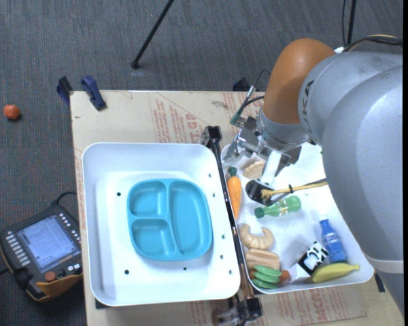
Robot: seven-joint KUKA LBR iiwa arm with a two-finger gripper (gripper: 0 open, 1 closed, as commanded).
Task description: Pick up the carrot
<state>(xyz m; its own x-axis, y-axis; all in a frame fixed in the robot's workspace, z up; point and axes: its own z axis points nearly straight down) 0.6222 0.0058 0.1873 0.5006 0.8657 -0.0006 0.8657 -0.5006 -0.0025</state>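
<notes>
The slim orange plastic carrot (234,194) with its green top lies lengthwise against the 9 o'clock wall of the right shallow white bin (300,226), its green end pointing to 12 o'clock and a tan toy croissant (256,236) just beside its tip at 5 o'clock. The gripper (262,160) hangs over the bin's 11 o'clock corner, at about 1 o'clock from the carrot and apart from it; whether it is open or closed cannot be told. The left shallow white bin (102,182) holds a blue three-compartment plastic plate (170,219) near its middle.
</notes>
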